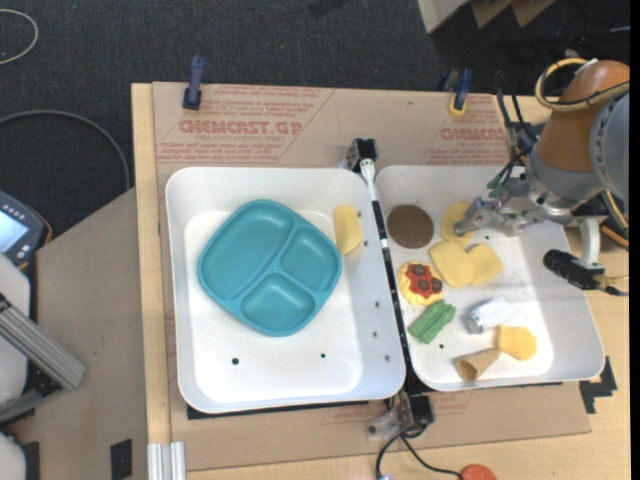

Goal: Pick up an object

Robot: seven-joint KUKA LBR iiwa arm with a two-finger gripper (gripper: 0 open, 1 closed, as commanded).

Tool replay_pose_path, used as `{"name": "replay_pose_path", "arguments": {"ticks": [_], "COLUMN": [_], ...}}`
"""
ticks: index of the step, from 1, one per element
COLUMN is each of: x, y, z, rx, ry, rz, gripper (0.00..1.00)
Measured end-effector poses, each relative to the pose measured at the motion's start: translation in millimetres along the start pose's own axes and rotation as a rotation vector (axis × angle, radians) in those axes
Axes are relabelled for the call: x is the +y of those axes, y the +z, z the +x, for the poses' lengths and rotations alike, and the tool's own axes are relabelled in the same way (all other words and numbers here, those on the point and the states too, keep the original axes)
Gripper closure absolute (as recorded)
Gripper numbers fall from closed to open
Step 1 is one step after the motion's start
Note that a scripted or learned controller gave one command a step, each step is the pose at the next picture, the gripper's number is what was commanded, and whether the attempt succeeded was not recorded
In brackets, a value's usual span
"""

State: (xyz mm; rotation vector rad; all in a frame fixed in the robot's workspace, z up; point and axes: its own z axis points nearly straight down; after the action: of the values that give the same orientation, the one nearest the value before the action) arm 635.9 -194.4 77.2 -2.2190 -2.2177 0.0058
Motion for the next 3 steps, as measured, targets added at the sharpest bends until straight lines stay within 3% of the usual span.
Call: {"name": "replay_pose_path", "arguments": {"ticks": [1, 2, 3], "x": [32.7, -31.0, -27.4], "y": [-8.1, -64.6, -71.6], "z": [82.3, -38.4, -30.0], "rx": [0.002, -0.006, -0.002], "ry": [-0.009, 0.01, 0.0], "rz": [-0.01, -0.007, -0.008], "gripper": [0.0, 0.0, 1.0]}}
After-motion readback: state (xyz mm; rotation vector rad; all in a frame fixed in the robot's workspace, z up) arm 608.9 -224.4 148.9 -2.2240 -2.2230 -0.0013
